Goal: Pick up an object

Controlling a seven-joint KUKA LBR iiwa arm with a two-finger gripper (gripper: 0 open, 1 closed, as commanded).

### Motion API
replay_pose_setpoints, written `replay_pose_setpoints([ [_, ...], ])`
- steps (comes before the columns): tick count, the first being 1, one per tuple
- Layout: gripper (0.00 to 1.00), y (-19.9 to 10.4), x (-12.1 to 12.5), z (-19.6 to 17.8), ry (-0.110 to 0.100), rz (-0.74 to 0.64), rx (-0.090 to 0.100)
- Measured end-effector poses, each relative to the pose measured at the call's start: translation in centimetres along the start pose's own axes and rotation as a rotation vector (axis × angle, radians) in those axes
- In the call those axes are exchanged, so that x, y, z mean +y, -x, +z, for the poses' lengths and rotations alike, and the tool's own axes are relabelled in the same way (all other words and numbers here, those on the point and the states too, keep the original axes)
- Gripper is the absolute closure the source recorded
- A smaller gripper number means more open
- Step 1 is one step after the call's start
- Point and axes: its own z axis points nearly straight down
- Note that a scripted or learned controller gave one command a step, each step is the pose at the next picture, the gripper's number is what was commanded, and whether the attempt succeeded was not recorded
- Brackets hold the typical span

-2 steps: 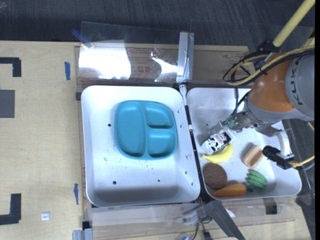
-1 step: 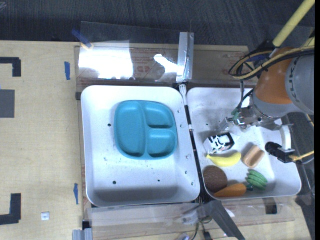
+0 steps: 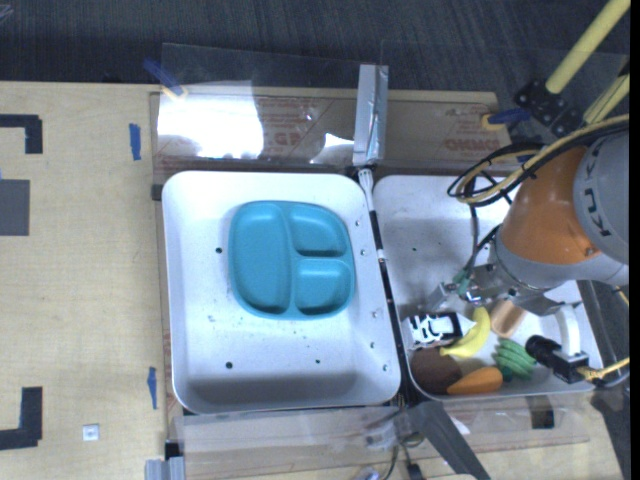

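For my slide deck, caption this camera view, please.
KUKA arm reaches over the right bin above toy food; blue tray lies in the left bin.

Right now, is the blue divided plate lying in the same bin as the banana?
No, the blue divided plate lies in the left bin, while the banana lies in the right bin.

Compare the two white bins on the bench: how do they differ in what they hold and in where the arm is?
The left bin holds one thing, a blue divided plate lying flat; the right bin holds a jumble at its near end: a banana, a carrot, a brown lump and other small things. The arm hangs over the right bin, not the left bin. Both bins are shallow, white and side by side.
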Motion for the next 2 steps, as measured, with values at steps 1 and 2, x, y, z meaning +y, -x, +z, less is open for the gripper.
replay_pose_setpoints([
  [1,1.0,0.2,0.2,-1.2,0.007,0.003,-0.004],
  [2,1.0,-3.5,4.4,-9.9,0.001,0.126,0.001],
])
